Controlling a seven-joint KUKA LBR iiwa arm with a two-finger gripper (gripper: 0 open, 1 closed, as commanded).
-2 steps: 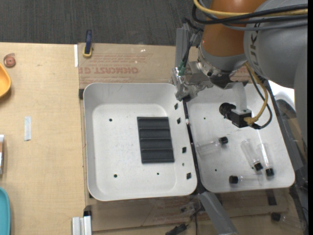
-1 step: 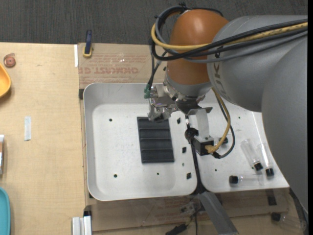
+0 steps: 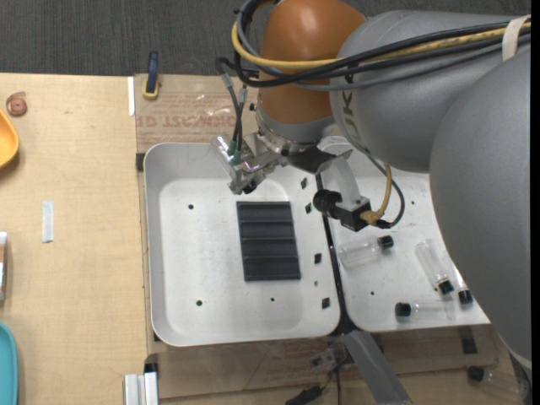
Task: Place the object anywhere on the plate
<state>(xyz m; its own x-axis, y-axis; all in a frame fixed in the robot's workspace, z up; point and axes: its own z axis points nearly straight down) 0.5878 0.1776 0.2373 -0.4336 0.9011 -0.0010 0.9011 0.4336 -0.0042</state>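
Item: dark ribbed plate (image 3: 269,240), lying flat in the left bin (image 3: 169,226), bare on top. Objects: clear vials with black caps (image 3: 439,270) lying loose in the right bin (image 3: 371,306), well apart from the plate. Gripper (image 3: 245,171): low over the left bin, just beyond the plate's far edge; whether its fingers are apart or grip anything, I cannot tell. Status, by my judgement: placing not yet done. Surround: wooden worktop (image 3: 76,251).

Two white bins (image 3: 169,251) side by side — an orange dish (image 3: 5,146) at the bench's left edge.
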